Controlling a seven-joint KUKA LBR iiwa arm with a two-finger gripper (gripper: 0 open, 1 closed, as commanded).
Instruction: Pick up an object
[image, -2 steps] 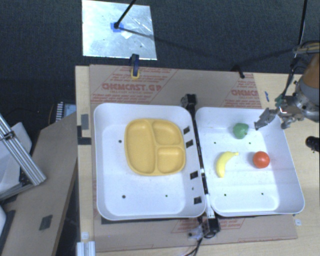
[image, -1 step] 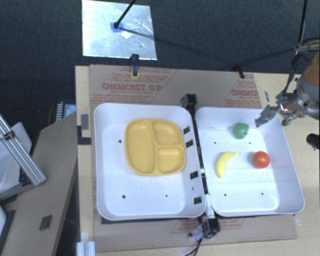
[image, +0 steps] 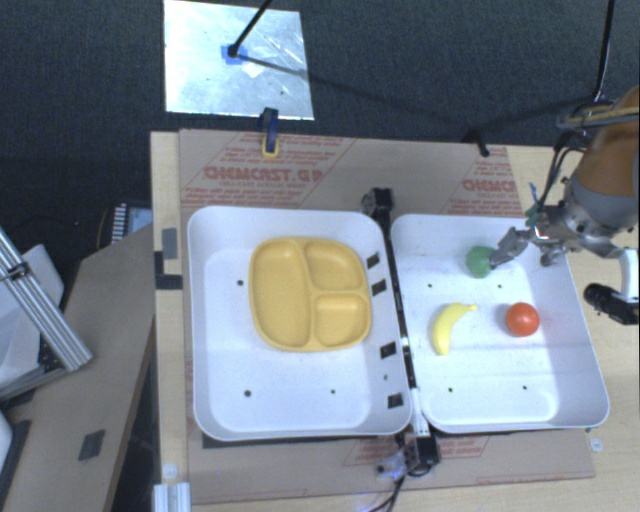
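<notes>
Reaching in from the right, the arm (image: 608, 170) holds its gripper (image: 527, 243) over the far part of the right bin (image: 560, 400), with one finger (image: 508, 246) angled toward the green ball (image: 479, 261) and its tip just beside it; nothing lies between the fingers, and whether they are spread or closed cannot be told from this slanted view. Three candidate objects lie in the right bin: the green ball nearest the gripper, the banana (image: 449, 326) toward the bin's middle, and the red ball (image: 522, 319) near the banana's right. A yellow divided plate (image: 308, 294) rests in the left bin (image: 220, 400). Likely failure: because the finger tip sits at the green ball's edge and not astride it, a descent or closing from here could nudge the round object so that it rolls away, leaving the fingers to meet on nothing.
</notes>
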